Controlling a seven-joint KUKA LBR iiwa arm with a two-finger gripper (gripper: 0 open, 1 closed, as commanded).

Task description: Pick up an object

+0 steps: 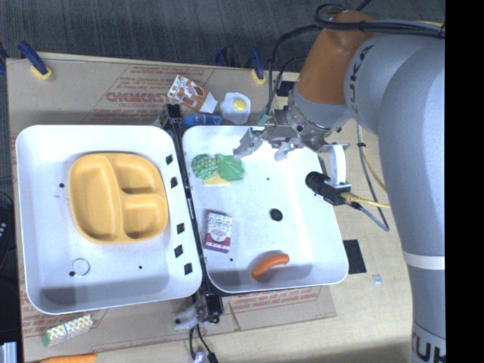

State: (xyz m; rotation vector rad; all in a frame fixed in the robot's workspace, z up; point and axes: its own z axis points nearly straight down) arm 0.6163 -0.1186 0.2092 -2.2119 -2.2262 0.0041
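Red lettering is running across the cardboard sheet (125,97) under the bins, too blurred to read. The white letters "KU" are showing on the arm's grey base (427,348), cut off by the frame edge.

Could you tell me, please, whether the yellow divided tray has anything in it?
Empty: the yellow divided tray, lying in the left bin, shows bare compartments.

The bench (363,308) bears two white bins (38,203) on cardboard (128,89).
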